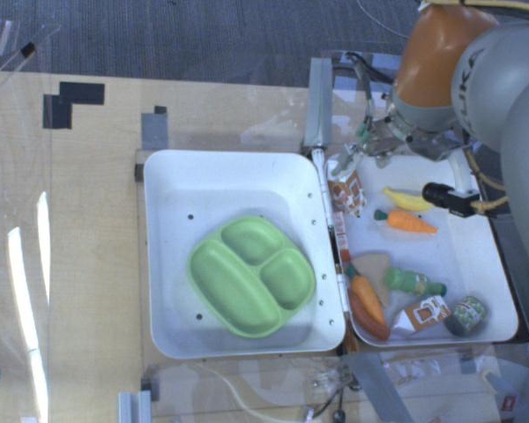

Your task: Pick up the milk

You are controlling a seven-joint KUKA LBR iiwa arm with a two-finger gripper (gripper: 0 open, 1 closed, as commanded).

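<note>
Lying at the near edge of the right bin (502, 320), a small carton, by my guess the milk (426, 312), sits between a carrot (368, 305) and a can (465, 315). Farther back a red pack (347, 193) lies by the bin's left wall. Beyond it the gripper (360, 151) hangs at the far corner, well apart from the milk; whether it is open I cannot tell. The approach is not yet made: the next move calls for travel toward the near edge, then descent.

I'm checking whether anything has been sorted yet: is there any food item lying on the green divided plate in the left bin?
No. The green divided plate lies bare in the left bin, while the toy foods sit in the right bin.
</note>
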